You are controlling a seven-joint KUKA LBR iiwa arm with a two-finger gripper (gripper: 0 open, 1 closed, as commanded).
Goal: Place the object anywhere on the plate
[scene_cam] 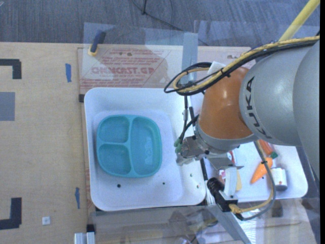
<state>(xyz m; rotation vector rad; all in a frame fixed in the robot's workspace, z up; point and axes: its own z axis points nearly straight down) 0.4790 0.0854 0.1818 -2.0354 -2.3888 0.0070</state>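
From where I stand the arm point(264, 95) hides its own tool, so I cannot tell its state. The carrot point(259, 171) lies lower right; the plate point(129, 145) waits centre left. A blind grab risks missing it.

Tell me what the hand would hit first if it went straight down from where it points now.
Probably the floor of the right bin, near its left wall. The hand seems to point down there, apart from the carrot, though depth is unclear.
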